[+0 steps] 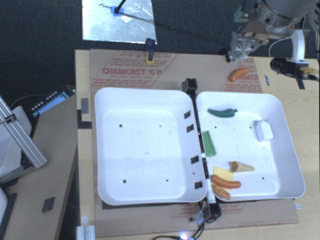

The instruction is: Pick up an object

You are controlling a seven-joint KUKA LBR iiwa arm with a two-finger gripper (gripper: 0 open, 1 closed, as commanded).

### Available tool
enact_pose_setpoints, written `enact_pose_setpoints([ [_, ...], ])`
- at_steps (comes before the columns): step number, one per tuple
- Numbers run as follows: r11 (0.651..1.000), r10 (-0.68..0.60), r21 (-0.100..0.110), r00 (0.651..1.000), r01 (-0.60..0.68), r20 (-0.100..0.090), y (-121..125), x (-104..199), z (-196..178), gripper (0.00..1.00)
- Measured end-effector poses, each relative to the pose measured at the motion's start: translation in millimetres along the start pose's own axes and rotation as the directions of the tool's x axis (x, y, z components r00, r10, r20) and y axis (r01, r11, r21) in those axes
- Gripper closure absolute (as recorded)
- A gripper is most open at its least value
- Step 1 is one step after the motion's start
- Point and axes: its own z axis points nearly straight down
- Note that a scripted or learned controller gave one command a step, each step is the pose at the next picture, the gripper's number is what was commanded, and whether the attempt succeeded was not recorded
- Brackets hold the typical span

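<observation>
Cardboard-topped bench [130, 69]; glossy white right bin [285, 134] holds a curved green pepper [222, 112], long axis left-right. Gripper [242, 48] grip state indeterminable.

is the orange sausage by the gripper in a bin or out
Out. The orange sausage lies on the brown board beyond the right bin's far rim.
</observation>
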Motion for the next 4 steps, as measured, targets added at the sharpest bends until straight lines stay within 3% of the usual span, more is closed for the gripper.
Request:
enact_pose_setpoints([
  [1, 1.000, 0.001, -0.002, 1.000, -0.001, 0.001, 0.1, -49.0, -38.3, 1.00],
  [2, 1.000, -0.014, 0.010, 1.000, 0.014, -0.005, -1.2, 43.3, 44.4, 1.00],
  [4, 1.000, 0.001, -0.003, 1.000, -0.001, 0.001, 0.2, -44.2, -47.9, 1.00],
])
